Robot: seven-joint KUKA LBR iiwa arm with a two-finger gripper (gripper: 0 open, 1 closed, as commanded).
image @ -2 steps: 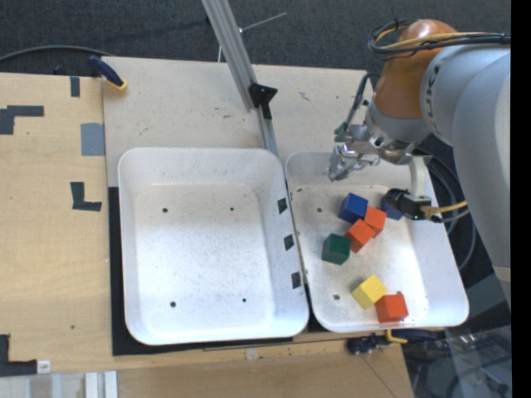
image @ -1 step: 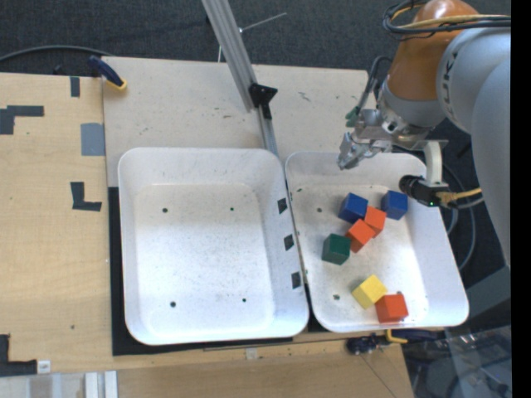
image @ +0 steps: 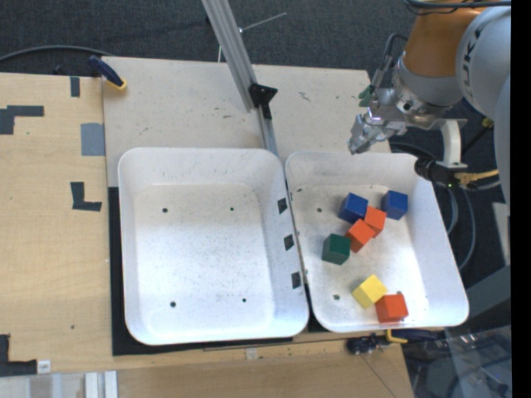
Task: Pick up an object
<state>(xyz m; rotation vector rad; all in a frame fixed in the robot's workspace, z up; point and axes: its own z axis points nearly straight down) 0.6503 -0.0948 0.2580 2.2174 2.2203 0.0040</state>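
Camera view: looks down at a slant on a bench (image: 50,247) of pale wood, with dark tape marks on its left part.
Left bin (image: 133,172): white and shallow, speckled with dark flecks, no block inside; it looks like the place kept free while picking is done from its neighbour.
Metal rail (image: 236,52): a slanted grey bar that runs down to the seam between the two bins, apparently a fixed part of the rig.
Right bin (image: 440,247): touches the left bin along the seam and holds all the blocks, so the task's thing is in here.
Green block (image: 336,249): lies near the middle of the right bin, just beside an orange block.
Blue blocks: one (image: 353,206) touches the orange pair, the other (image: 395,204) sits just to its right, near the far wall.
Orange pair (image: 366,227): two orange blocks pressed against each other, which would likely crowd a grasp there.
Yellow block (image: 369,290): near the front wall, touching a red-orange block (image: 392,307) at the bin's front right corner.
Gripper (image: 363,139): hangs over the far rim of the right bin, apart from every block and holding nothing.
Fingers: too small and blurred here; cannot tell whether spread or pressed together.
Arm (image: 452,31): grey with its orange band, reaching in from the right.
Step in hand: judged as the approach, with no block yet chosen or lifted.
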